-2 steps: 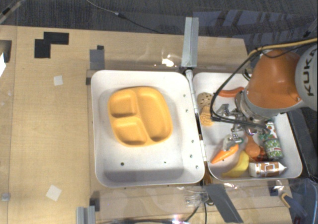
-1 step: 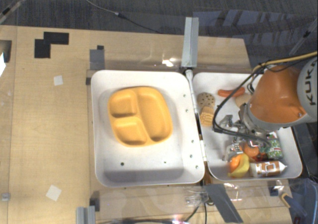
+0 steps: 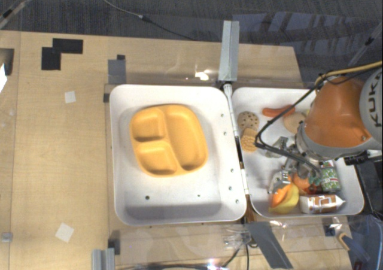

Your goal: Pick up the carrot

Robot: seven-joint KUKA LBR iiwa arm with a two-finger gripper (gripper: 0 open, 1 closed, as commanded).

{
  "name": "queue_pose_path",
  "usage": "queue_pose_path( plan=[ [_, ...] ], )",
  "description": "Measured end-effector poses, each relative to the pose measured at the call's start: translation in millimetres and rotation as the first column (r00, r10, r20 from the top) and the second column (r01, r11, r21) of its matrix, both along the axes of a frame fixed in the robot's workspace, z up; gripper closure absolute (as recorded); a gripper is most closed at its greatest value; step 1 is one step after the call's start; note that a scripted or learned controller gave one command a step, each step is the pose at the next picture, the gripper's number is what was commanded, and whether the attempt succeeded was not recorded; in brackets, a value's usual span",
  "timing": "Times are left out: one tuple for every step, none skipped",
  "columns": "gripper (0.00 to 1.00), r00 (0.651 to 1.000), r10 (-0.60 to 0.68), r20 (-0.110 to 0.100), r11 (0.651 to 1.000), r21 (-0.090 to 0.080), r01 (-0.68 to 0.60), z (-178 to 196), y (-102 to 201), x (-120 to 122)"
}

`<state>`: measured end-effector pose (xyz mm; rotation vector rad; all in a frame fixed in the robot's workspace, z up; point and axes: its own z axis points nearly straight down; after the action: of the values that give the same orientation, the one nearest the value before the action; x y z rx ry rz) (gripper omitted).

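Camera view has my gripper (image 3: 292,174) hanging low over the front corner of the right bin (image 3: 258,174). I take that spot because the orange piece I judge to be the carrot (image 3: 276,198) lies there, just below me and pressed against a yellow fruit (image 3: 291,198). A white carton (image 3: 323,203) and a green packet (image 3: 329,177) crowd the same corner, so I come down from above rather than from the side. Whether my grip is wide or narrow I cannot tell, since dark cables and my own wrist blur it, and nothing shows as held yet.
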<state>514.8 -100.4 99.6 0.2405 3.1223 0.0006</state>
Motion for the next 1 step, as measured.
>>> queue_pose_path(
  plan=[
    [0.00,0.999,-0.045,0.012,0.999,-0.001,0.045,-9.2,4.0,-21.5]
  ],
)
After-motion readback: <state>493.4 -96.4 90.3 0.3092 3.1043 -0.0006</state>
